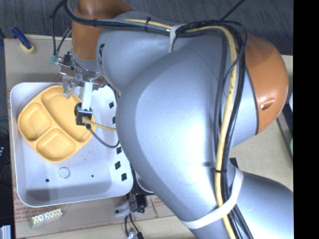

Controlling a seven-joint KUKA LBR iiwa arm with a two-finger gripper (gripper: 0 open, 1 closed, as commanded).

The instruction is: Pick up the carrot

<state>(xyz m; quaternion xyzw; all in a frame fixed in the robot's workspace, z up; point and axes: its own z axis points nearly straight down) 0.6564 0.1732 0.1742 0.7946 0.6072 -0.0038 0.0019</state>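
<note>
A yellow divided plate (47,123) lies in the left white bin (65,188), and its compartments hold nothing that I can see. My gripper (70,86) hangs over the plate's upper right rim, at the end of the wrist with the orange band (92,14). No carrot is visible; the bulky grey arm (184,113) hides the right bin and most of the bench.
A blue and yellow object (22,39) lies on the bench beyond the left bin's far corner. A small patterned wrapper (46,217) lies in front of the bin's near edge. The left bin's near floor is bare white.
</note>
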